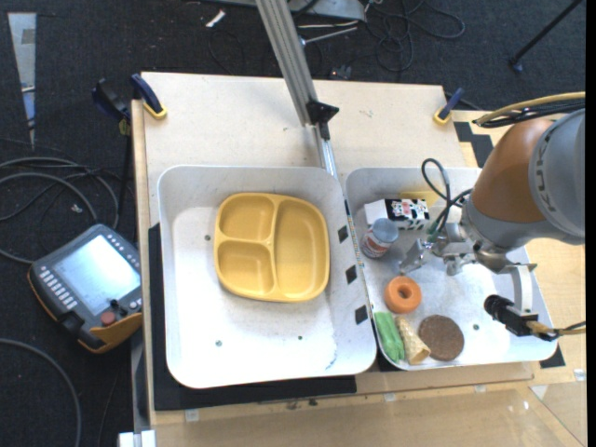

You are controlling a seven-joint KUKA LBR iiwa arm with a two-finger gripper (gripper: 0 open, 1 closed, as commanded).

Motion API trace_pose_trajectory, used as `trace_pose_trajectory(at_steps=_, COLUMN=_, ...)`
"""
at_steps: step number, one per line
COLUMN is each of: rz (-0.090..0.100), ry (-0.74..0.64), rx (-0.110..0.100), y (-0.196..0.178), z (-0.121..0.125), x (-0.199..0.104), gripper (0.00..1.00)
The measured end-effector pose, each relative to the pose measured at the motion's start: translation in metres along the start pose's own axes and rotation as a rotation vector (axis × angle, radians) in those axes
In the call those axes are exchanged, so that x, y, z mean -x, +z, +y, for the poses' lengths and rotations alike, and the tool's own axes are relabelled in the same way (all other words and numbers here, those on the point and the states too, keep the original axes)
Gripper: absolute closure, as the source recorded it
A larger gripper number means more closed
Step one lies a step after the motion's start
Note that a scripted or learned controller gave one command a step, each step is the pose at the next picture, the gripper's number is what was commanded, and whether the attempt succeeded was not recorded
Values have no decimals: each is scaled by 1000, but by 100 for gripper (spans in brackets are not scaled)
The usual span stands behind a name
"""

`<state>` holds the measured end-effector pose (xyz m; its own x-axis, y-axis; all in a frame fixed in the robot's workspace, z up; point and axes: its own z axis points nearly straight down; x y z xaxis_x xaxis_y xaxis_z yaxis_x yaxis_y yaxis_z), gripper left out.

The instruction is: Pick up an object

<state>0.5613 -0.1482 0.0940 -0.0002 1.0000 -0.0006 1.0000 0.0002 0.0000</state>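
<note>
**Tool low in right bin, nothing seen gripped – crowded pick zone**

Risks, as you should weigh them: objs in the right bin point(521, 347) sit close together. The orange ring point(403, 294) lies just below-left of the tool point(438, 250); the small can point(378, 238) and the black-and-white box point(407, 210) sit just to its upper left. A descent here may nudge a neighbour instead of straddling one obj, or catch two at once. The brown disc point(440, 336), tan piece point(413, 340) and green piece point(388, 335) crowd the near wall; flat items like the disc likely slip a pinch. Cable near the wrist could snag.

Tool: metal fingers point toward the ring and can, w/ no obj visible between them. Whether they're apart or together, you can't tell from this angle. Contact w/ bin floor not confirmable.

Left bin point(186, 277) holds the yellow tray point(273, 247), well apart from the tool.
</note>
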Motion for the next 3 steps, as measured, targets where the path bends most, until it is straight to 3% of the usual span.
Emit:
trace_pose_trajectory(at_steps=1, rz=0, ry=0, rx=2, y=-12, z=1, x=0, gripper=100)
trace_pose_trajectory(at_steps=3, rz=-1, ry=-2, rx=5, y=-120, z=-15, x=-4, gripper=100)
